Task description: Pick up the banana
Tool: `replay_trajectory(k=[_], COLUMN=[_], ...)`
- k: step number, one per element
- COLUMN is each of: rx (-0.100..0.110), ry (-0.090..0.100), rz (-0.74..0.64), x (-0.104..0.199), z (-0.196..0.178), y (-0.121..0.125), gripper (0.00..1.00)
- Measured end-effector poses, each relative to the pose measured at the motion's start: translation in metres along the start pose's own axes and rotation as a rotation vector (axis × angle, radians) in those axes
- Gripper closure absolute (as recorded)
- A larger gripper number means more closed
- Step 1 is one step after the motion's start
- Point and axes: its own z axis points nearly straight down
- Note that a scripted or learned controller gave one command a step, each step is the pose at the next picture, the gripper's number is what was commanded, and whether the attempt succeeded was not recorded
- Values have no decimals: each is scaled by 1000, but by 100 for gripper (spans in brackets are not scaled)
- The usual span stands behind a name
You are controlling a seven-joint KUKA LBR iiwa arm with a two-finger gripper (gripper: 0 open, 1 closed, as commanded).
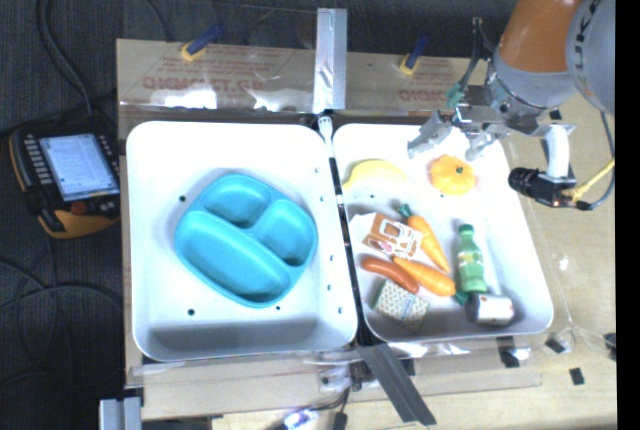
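The yellow banana (372, 173) lies in the right bin (520, 228), near its back left corner beside the divider. My gripper (447, 136) hovers above the bin's back edge, to the right of the banana and just above an orange fruit (451, 174). Its two fingers (425, 139) are spread apart with nothing between them. The arm's orange band (545, 8) rises at the upper right.
The right bin also holds two carrots (425, 236), a red-and-white packet (391, 237), a green bottle (469, 260), a mesh-wrapped item (399, 301) and a small can (493, 309). A blue divided tray (246, 236) sits in the left bin (150, 218). A pendant (68, 170) lies far left.
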Motion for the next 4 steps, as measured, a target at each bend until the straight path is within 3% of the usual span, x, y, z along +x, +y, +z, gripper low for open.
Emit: replay_trajectory(k=[1,2,3,4], rx=[-2,2,0,-9], ry=[-3,-1,1,0], rz=[186,251,237,571], x=[-25,-22,-23,-7], z=[-48,122,111,149], y=[48,3,19,3], gripper=[0,0,0,0])
